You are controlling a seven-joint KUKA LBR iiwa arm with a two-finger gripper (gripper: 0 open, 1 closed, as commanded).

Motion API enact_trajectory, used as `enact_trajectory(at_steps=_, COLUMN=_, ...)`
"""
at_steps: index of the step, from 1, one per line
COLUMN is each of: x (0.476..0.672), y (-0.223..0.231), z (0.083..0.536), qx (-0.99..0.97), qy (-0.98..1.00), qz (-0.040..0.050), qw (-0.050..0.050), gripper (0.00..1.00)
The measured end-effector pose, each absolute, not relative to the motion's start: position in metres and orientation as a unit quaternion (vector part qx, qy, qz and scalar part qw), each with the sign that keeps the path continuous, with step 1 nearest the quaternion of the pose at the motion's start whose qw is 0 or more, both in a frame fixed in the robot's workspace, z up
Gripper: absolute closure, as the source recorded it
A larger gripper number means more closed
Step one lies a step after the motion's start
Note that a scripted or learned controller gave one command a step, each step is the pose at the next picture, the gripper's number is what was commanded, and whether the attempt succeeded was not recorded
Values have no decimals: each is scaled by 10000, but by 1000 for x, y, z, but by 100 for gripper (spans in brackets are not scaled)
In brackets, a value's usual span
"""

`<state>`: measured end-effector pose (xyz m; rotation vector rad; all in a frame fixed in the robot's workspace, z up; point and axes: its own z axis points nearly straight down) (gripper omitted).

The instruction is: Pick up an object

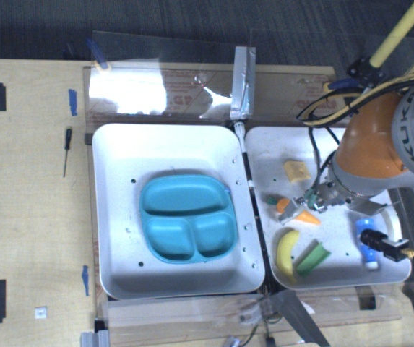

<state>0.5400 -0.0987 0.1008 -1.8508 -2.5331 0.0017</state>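
Pale wooden bench [26, 215] carried two white bins; the left bin [113, 157] held a blue divided tray [188, 215]. Right of that tray, the right bin [264, 147] held a banana [286, 253], green block [312, 256], tan piece [297, 170] and orange carrot [306, 219]. The gripper [316, 201] hung just above the carrot, its state impossible to judge. The carrot looked light, stiff, slippery; its thick middle seemed best.

robot lab: plywood bench [26, 215], two white bins [113, 150], taped clear screen [163, 85], loose cables [337, 100].
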Motion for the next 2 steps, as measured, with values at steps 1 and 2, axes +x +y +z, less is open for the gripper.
enact_trajectory(at_steps=1, x=542, y=-99, z=113, qx=-5907, qy=-8069, qz=-12, qw=-10, gripper=100)
enact_trajectory(at_steps=2, x=552, y=-13, z=212, qx=-6275, qy=-7786, qz=-37, qw=-24, gripper=100)
